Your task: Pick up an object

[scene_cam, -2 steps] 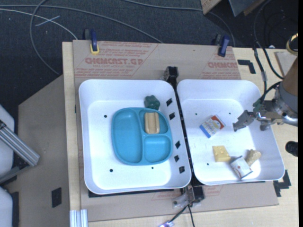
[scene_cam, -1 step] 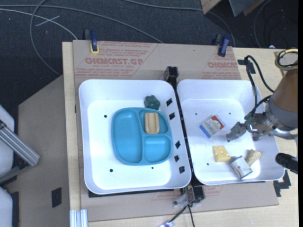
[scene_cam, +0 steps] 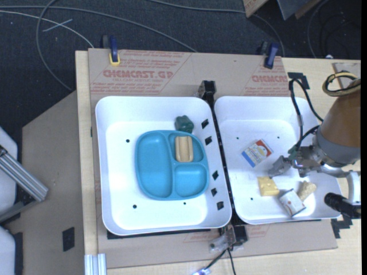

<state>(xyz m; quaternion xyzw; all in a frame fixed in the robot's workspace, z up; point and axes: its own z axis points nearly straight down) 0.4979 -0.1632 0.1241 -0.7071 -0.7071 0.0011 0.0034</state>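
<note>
**Gripper low in right bin, nothing seen held**

Camera view:
- The arm is seen entering from the right, orange band above the wrist, with the gripper (scene_cam: 292, 164) low over the floor of the right bin (scene_cam: 241, 110).
- Finger opening cannot be told: the fingertips are blurred and partly covered by the wrist. Nothing is seen between them, so no hold is claimed.
- Nearest candidate: a yellow wedge-shaped piece (scene_cam: 266, 186), just beside the gripper, below and to its left. It is judged light and stiff, probably a plastic or foam toy; a pinch across the two flat faces is suggested, since the sloped edges may slip.
- A small white-and-grey box-like item (scene_cam: 292, 202) lies directly below the gripper, near. It is judged light and rigid; the short sides would be taken.
- A pale tan piece (scene_cam: 307, 189) lies below and slightly right of the gripper, near; too small to characterise.
- A flat white card with blue and red print (scene_cam: 256, 152) lies left of the gripper, slightly above. It is judged thin and light, hard to pinch off the floor.
- Well apart to the left, in the left bin (scene_cam: 114, 153), a blue divided plate (scene_cam: 155, 165) is seen carrying a tan block (scene_cam: 183, 148), with a dark green lump (scene_cam: 184, 124) just beyond its rim.
</note>
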